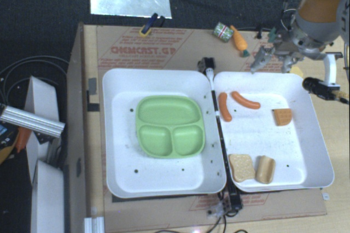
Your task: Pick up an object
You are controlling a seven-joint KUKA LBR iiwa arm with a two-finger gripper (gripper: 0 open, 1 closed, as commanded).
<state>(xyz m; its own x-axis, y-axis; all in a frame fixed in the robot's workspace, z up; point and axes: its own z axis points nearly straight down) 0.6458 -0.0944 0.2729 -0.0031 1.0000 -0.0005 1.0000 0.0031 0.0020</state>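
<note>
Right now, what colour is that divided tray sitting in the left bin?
The divided tray is light green, resting in the white left bin; the camera view shows it plainly.

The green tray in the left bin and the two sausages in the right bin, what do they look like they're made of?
The green tray looks like moulded plastic: one even pale green, rounded dividers, a dull matte surface. The two sausages look like plastic or rubber toy food: one uniform orange-red colour with a faint sheen, though the view is too coarse to be sure.
</note>
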